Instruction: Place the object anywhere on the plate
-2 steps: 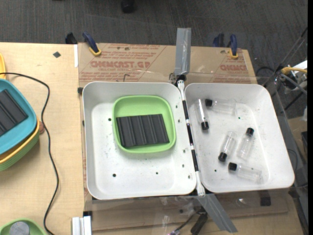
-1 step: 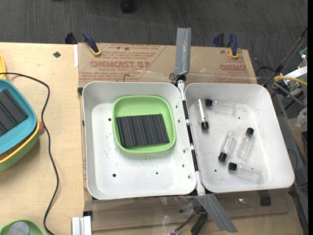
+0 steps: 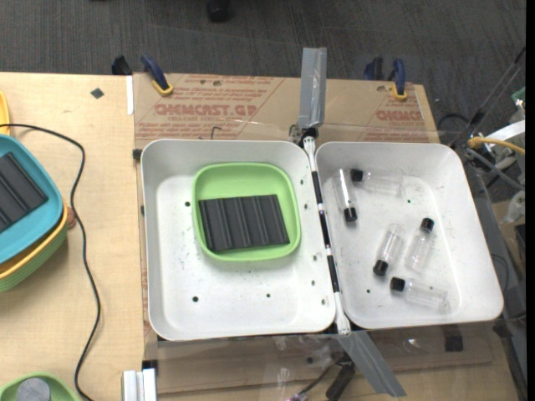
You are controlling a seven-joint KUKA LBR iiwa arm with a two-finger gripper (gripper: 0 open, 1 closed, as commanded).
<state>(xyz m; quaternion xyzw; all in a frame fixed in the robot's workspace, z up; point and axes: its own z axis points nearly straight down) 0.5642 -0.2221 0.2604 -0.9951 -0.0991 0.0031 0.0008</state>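
Observation:
A green square plate (image 3: 244,180) sits in the left white bin (image 3: 167,249), toward its back. A dark grey ribbed slab (image 3: 245,222) lies flat on the plate. In the right white bin (image 3: 468,224) lie several clear plastic tubes with black caps: one (image 3: 344,195) near the bin's left wall, one (image 3: 376,180) at the back, two (image 3: 387,249) (image 3: 420,242) in the middle and one (image 3: 418,293) near the front.
A stack of teal, yellow and green plates (image 3: 25,215) with a dark ribbed slab on top stands at the left edge. A black cable (image 3: 84,224) runs over the wooden bench. Cardboard (image 3: 217,98) with clamps lies behind the bins.

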